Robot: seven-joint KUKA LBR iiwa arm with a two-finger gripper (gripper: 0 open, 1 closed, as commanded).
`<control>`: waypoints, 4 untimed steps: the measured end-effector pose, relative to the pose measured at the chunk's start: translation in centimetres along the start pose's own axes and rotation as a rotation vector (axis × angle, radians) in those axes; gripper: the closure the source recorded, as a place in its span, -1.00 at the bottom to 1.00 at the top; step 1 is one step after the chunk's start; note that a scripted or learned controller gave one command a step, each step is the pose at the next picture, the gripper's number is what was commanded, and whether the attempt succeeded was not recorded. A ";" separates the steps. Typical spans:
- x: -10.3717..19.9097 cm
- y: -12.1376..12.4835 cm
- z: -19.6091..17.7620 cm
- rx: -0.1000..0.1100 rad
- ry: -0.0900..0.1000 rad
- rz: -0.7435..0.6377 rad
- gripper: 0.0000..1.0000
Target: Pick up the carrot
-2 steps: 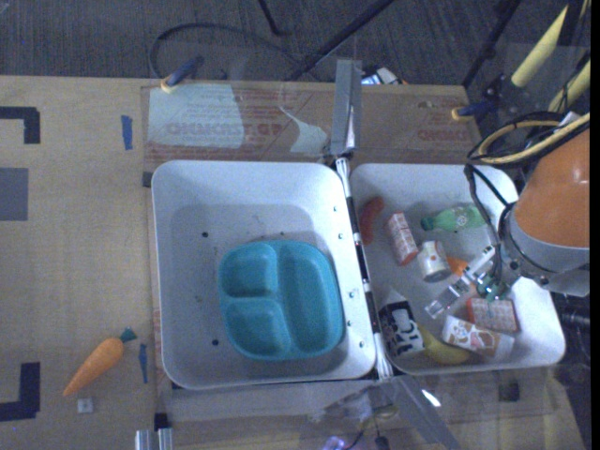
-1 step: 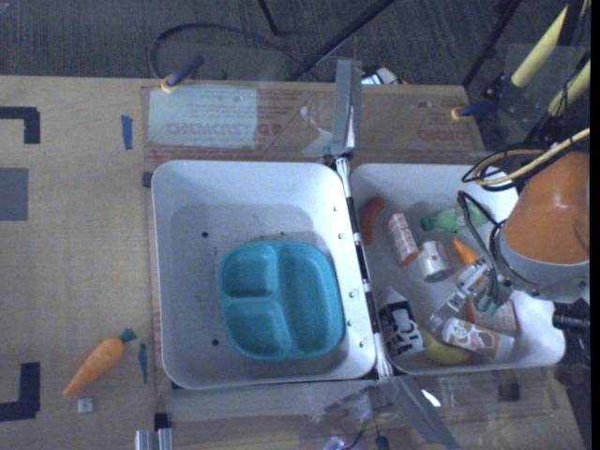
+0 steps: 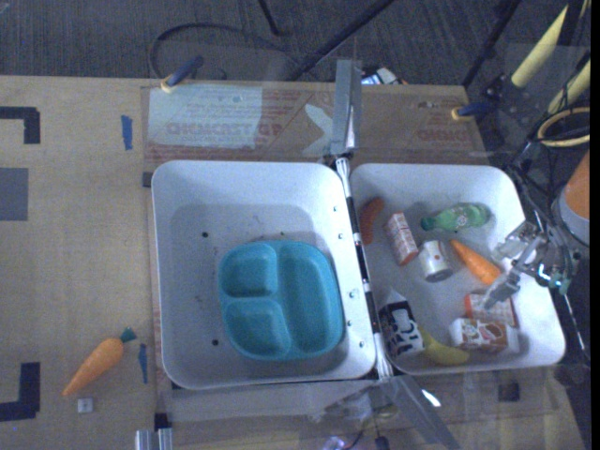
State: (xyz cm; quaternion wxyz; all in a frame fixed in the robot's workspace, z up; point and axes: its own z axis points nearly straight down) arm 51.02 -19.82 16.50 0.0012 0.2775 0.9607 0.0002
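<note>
Left bin [image 3: 178, 195]: one blue divided tray [image 3: 279, 300]. Right bin [image 3: 539, 340]: one carrot [image 3: 475, 262] mid-right, one green bottle [image 3: 457, 217], one can [image 3: 435, 260], three cartons, one banana [image 3: 441, 350], one reddish sausage [image 3: 371, 218]. Second carrot on bench [image 3: 75, 251], near left. Hand [image 3: 518, 268] just right of the bin's carrot, grip state cannot be told.

**One fixed camera, high above the tabletop**

A single camera looks down at a slant on the tabletop [image 3: 75, 204], far enough back to take in both white bins whole. The left bin [image 3: 178, 195] sits near the middle of the view, the right bin [image 3: 525, 204] just beside it toward the right edge. Beyond the left bin, at the top of the view, dark floor [image 3: 112, 17] shows past the tabletop's far edge. The arm's claw [image 3: 520, 270] enters over the right bin's right side
</note>
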 end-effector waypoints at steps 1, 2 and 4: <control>-6.8 2.3 7.9 -0.001 -0.002 -0.084 -1.00; -6.8 2.4 6.8 -0.004 -0.004 -0.080 1.00; -7.0 6.2 -4.1 -0.002 -0.001 -0.215 1.00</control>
